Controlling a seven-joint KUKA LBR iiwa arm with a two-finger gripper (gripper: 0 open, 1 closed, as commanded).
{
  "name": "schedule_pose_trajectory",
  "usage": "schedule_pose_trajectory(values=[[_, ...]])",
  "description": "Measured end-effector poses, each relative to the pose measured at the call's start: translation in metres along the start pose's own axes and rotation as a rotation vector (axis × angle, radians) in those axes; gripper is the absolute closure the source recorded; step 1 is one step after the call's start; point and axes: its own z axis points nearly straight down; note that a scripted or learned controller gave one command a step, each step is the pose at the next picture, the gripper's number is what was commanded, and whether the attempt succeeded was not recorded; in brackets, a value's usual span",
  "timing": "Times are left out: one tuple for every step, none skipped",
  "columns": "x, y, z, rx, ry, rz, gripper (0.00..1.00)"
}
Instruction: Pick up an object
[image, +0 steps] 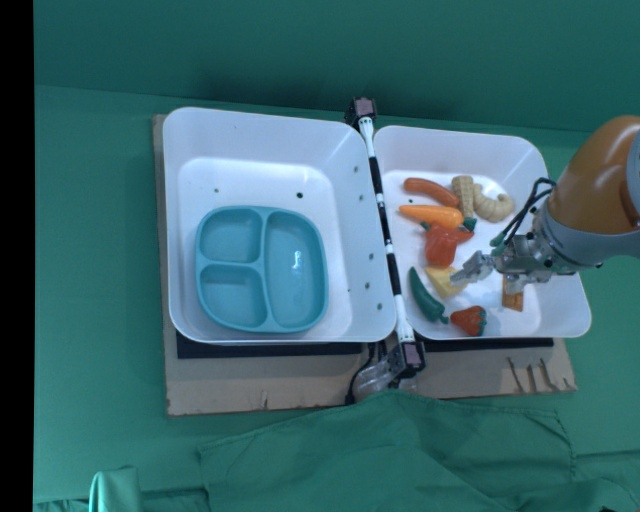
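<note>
While the arm (600, 185) reaches in from the right edge of the frame, I read its gripper (492, 268) as hanging over the right bin (520, 150), in that bin's lower right area. One finger (472, 269) points left toward the middle of the bin; a second part drops toward a small orange piece (513, 298) near the bin's right wall. I cannot tell from this view whether the jaws are spread or pressed together, and I see nothing clearly between them.

Contents of the right bin, listed from the upper part of the bin downward:
- a reddish sausage (430, 189) near the top;
- a tan peanut-shaped piece (480, 198) to its right;
- an orange carrot (432, 214) just below the sausage;
- a red pepper (441, 243) at mid-bin;
- a yellow wedge (441, 281), just left of the finger;
- a green chilli (425, 297) near the left wall;
- a red strawberry-like piece (468, 320) near the lower rim.

I note the left bin (260, 135) at frame centre-left; it holds a teal divided plate (261, 268) with three compartments. Both bins rest on a cardboard sheet (260, 385) over green cloth (90, 250).
</note>
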Motion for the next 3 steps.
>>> schedule_pose_trajectory(values=[[-0.001, 0.002, -0.011, -0.007, -0.002, 0.004, 1.0], [-0.008, 0.006, -0.075, 0.014, 0.002, 0.0, 1.0], [-0.013, 0.011, -0.14, 0.011, 0.001, 0.001, 1.0]])
